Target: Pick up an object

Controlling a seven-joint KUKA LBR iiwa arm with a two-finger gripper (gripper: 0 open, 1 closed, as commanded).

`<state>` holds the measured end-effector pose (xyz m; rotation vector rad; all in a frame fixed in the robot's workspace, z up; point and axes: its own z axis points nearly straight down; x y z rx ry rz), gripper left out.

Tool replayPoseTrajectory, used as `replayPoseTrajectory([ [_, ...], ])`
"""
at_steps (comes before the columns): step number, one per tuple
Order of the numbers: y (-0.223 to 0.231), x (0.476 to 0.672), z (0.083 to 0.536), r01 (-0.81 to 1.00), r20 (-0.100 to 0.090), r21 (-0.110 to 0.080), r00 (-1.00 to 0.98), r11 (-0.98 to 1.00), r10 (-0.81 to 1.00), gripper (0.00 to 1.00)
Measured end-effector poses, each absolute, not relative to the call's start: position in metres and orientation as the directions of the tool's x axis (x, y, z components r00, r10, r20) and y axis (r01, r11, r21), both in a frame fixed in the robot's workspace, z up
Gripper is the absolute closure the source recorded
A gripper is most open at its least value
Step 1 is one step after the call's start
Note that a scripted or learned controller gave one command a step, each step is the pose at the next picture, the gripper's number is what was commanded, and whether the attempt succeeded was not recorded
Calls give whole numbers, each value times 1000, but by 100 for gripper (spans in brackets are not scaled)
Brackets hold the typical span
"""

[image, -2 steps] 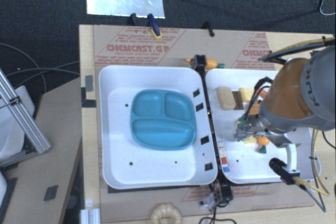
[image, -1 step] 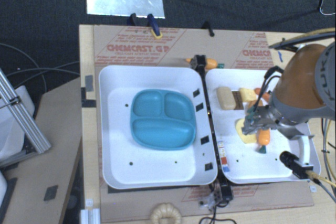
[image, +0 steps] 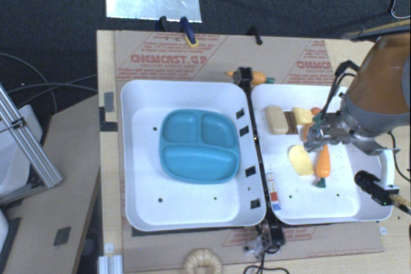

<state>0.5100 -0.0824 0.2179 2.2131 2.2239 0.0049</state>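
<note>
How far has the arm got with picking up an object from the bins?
Done: the gripper has reached the right bin and sits low among the toy food, beside the carrot and yellow piece. In hand: nothing visibly; whether it grips anything cannot be told. Left: secure an item and lift it. The blue plate lies in the left bin.

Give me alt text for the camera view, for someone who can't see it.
A grey and orange robot arm reaches from the right into the right white bin, its gripper hovering among toy foods: a carrot, a pale yellow piece and a beige block. The left white bin holds a blue divided plate.
</note>
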Motion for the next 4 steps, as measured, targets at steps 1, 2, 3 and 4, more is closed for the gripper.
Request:
replayPoseTrajectory([
  [1,-82,511,224,1000,0,2,-4,4,1000,100],
  [2,-23,511,224,1000,2,2,-10,10,1000,100],
  [3,8,521,215,1000,0,1,-7,7,1000,100],
  [4,3,523,234,1000,1,1,-5,5,1000,100],
])
